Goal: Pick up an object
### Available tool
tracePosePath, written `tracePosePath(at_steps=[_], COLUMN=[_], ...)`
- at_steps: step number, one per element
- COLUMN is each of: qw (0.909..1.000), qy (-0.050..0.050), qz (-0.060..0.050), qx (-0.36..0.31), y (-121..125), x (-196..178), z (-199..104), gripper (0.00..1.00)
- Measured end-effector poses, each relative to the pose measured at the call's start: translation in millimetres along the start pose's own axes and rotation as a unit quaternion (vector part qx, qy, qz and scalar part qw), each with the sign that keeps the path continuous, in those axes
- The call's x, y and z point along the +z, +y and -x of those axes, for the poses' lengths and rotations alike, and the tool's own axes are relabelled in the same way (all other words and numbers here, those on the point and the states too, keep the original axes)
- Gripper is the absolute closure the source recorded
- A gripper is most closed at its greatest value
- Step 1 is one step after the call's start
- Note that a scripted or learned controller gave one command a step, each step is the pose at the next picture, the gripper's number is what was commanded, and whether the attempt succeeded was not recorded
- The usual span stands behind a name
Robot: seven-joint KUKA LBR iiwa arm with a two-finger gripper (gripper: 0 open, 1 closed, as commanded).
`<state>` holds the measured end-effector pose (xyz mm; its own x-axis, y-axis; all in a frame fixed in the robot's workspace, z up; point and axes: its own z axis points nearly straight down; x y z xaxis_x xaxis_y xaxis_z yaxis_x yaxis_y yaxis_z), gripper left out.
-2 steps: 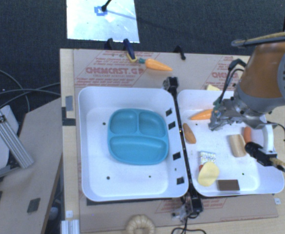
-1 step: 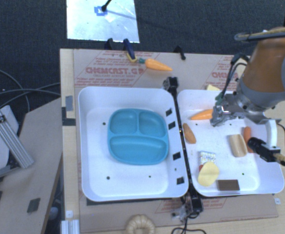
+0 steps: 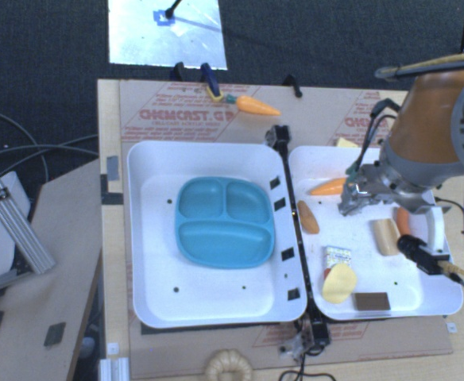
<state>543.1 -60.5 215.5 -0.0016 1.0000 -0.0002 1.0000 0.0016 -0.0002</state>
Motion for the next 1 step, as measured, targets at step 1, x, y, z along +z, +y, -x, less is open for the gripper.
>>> tracePosePath(at_steps=[1], qw=[1.0], qy=[0.0], qz=[0.001], qx=[0.0], y=[7.0], x=[0.9], z=[2.4], gripper=[1.0])
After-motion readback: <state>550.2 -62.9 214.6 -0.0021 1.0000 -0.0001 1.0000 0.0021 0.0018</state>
